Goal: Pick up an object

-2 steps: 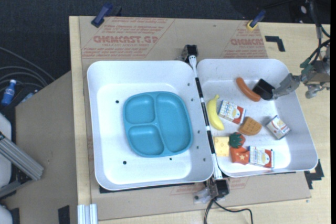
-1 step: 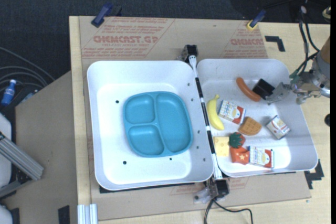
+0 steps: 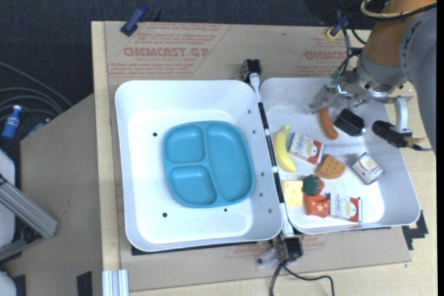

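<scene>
My gripper hangs low over the far part of the right bin, reaching in from the right. An orange-red sausage lies just in front of it, very close to the fingertips; I cannot tell whether they touch. Further forward lie a yellow banana, a small white carton, a brown cookie and another small carton. Near the front sit a yellow cheese slice, a green vegetable piece, a red strawberry and a third carton.
The left bin holds a blue divided plate in its middle. A raised divider separates the two bins. The bins rest on a cardboard-covered bench, with a blue clip at its far edge.
</scene>
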You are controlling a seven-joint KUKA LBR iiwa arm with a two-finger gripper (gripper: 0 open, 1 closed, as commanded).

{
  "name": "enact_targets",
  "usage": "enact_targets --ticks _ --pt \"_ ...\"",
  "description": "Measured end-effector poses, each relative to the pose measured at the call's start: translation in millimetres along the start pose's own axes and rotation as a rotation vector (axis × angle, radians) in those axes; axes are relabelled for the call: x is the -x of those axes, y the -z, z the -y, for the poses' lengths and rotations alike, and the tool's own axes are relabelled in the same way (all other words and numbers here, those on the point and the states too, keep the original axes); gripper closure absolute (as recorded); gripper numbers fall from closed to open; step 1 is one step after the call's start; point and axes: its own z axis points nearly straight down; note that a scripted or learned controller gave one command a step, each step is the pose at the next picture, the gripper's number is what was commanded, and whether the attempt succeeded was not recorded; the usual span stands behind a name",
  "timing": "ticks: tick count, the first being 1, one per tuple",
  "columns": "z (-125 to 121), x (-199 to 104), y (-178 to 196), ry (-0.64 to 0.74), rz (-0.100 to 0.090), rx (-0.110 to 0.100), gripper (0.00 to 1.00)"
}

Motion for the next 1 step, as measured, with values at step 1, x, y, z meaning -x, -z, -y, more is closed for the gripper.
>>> enact_targets --ticks 1 --pt "-1.0 1.0 11.9 0.001 0.003 0.003 1.0"
